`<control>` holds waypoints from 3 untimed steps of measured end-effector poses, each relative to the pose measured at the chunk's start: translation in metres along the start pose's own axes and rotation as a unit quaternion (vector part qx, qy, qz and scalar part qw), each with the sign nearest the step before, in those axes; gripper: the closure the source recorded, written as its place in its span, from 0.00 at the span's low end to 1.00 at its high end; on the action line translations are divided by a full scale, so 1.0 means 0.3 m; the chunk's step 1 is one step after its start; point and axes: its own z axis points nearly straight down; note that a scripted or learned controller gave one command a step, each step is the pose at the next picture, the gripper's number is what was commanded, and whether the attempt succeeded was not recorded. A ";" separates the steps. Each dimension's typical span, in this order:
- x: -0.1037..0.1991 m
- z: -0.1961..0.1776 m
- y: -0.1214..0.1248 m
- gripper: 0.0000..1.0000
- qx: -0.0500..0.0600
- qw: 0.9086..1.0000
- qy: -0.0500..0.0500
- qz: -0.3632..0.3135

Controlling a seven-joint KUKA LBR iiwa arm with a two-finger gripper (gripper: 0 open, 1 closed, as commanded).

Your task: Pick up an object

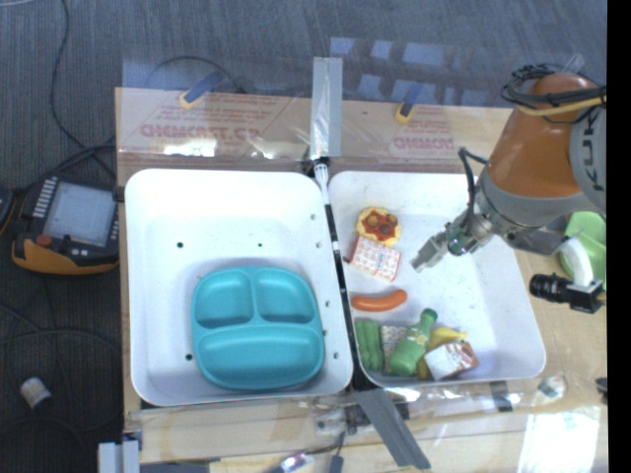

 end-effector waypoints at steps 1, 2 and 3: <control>0.001 0.001 0.000 0.00 0.000 1.000 0.000 0.000; 0.019 0.189 -0.199 0.00 0.002 0.999 0.000 0.032; 0.108 0.354 -0.159 0.00 -0.005 1.000 -0.006 0.024</control>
